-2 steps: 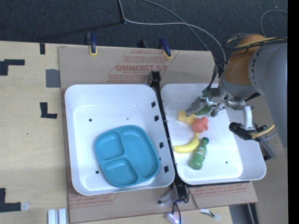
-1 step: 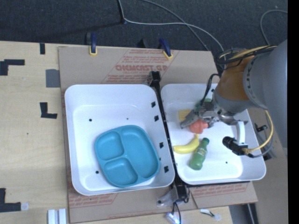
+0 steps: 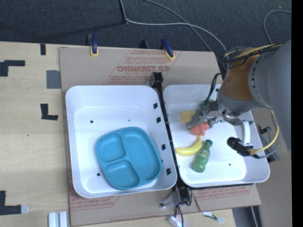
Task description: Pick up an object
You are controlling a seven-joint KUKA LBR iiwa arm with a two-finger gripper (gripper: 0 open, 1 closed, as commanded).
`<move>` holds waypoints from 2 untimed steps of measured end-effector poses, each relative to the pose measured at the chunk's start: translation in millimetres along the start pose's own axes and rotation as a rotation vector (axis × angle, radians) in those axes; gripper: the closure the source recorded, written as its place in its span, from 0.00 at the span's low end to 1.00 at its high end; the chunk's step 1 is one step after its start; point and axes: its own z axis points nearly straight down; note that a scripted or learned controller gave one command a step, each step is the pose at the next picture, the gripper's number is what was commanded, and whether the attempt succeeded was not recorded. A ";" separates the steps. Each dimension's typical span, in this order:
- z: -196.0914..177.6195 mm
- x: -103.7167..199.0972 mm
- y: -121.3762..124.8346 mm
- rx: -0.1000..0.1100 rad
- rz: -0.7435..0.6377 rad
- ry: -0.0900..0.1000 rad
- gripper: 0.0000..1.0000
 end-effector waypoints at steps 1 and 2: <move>-120.7 66.3 19.0 -0.005 -0.005 0.001 1.00; -145.9 156.4 70.5 -0.001 -0.008 0.002 1.00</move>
